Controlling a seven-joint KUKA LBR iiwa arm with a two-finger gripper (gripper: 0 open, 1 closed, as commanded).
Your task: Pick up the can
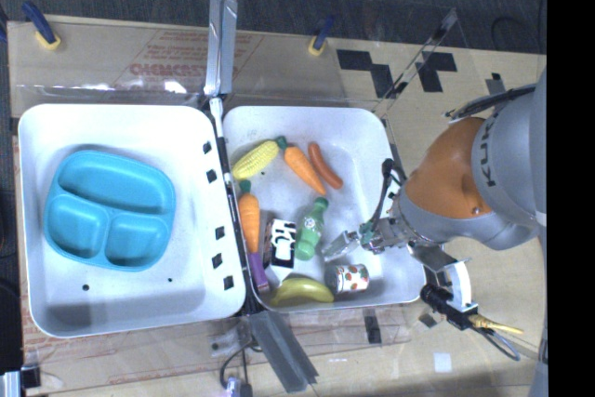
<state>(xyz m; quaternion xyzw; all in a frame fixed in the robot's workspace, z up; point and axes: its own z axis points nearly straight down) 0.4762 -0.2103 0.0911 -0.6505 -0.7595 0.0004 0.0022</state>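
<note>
Gripper (346,243) hovers just above-left of small red-and-white metal can (351,277) (lying sideways, seemingly); finger spacing unclear; light, rigid, slippery; grasp across its round body.

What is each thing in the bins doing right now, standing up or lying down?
can: lying on its side, not held
green bottle: lying down
banana: lying flat
corn: lying flat
two carrots: lying flat
sausage: lying flat
blue tray: flat in the left bin, right side up
gripper: low, just above the can
</note>
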